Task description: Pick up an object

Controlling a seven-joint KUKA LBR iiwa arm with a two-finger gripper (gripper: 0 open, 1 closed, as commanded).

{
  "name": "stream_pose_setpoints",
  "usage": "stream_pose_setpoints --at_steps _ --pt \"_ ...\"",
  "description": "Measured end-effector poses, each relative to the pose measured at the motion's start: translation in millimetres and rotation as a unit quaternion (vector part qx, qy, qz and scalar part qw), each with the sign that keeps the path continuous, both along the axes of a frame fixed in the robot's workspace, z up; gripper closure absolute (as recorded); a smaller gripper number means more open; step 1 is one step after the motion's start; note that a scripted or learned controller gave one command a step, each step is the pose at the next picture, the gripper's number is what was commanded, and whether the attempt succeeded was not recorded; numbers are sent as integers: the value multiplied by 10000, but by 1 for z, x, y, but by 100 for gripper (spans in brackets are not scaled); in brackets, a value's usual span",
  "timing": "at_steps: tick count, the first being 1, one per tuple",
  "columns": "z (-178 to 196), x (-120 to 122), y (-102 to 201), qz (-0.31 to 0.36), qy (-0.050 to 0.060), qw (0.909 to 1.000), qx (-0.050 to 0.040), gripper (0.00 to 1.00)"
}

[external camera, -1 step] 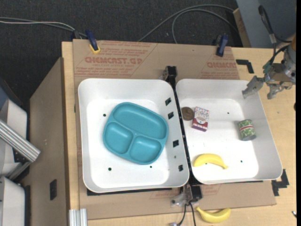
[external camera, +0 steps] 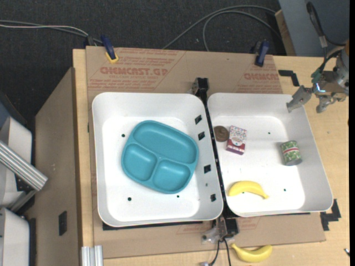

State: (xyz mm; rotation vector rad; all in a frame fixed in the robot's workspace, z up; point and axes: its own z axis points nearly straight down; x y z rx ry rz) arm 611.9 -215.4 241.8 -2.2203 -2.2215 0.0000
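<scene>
The gripper [external camera: 309, 100] hangs at the far right edge of the right bin [external camera: 310, 198], above its top right corner, w/ the two fingers spread wide apart and nothing between them, so it holds no object at this moment. The task names no exact thing, so the candidates are all in the right bin: a green can [external camera: 290, 152] lying on its side near the right wall, a yellow banana [external camera: 247, 189] near the front edge, a small red and white box [external camera: 237, 139] and a brown round disc [external camera: 221, 133] just beside it, both close to the divider between the bins. The left bin [external camera: 105, 204] carries a blue divided plate [external camera: 160, 156]. Another banana [external camera: 254, 252] lies outside, on the bench front edge. I judge the pick is not yet begun; the gripper is well apart from every object, the can being nearest. What could go wrong: the can is round and on its side, so if one finger touches first it probably rolls away, esp. toward the wall. The box and disc are so close that a grasp there may catch both, or push one. The banana is curved and low, so fingers can slip over it. Also a descent too near the bin wall may hit the rim.
</scene>
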Motion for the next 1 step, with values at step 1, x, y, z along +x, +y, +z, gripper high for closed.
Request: stream_pose_setpoints --at_steps 1 --pt "-43 1 -3 -2 23 10000 7 0"
